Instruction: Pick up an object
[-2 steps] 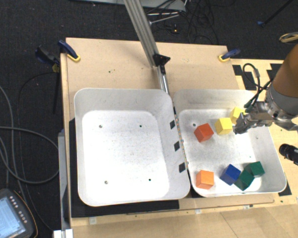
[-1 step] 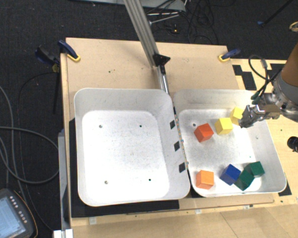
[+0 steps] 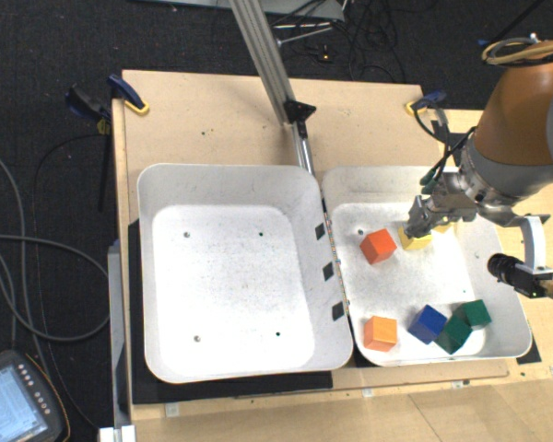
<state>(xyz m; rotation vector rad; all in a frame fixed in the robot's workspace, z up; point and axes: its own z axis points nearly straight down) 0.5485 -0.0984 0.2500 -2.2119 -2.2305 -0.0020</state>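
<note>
Gripper [image 3: 422, 226] sits low in the right bin [image 3: 507, 247], right on top of a yellow block [image 3: 417, 239]; whether it is gripping, I cannot tell. Just left lies an orange cube [image 3: 378, 246]; below-right, a blue cube [image 3: 429, 323].

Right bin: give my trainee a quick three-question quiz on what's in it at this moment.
1. True or false: two orange blocks lie in the right bin.
2. Which block is the gripper directly over? A) blue B) yellow C) green
3. Fill in: the blue block sits beside the two ____ blocks at the bin's near right corner.

Key:
1. True: one orange block near the gripper, another orange block at the near edge.
2. B, the yellow block.
3. Green: green blocks.
</note>
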